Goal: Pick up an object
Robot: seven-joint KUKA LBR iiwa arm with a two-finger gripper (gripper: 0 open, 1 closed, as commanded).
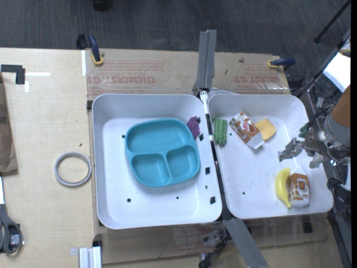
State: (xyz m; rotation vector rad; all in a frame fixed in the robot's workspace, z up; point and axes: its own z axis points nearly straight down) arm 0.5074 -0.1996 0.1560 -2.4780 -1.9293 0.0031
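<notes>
In the right bin (251, 202) lie a green vegetable (221, 132) against the left wall, a red and white snack packet (246, 130), an orange wedge (267, 129), a yellow banana (281, 186) and an orange and white carton (299, 190) beside it. My gripper (303, 154) hovers at the right side of this bin, just above the banana and carton. It is open, with nothing between its fingers. The arm comes in from the right edge.
The left bin (106, 166) holds a blue divided plate (162, 152) and a small purple object (193, 125) at the plate's upper right. A grey divider post (206, 60) stands behind the bins. A tape ring (73, 168) lies on the bench at left.
</notes>
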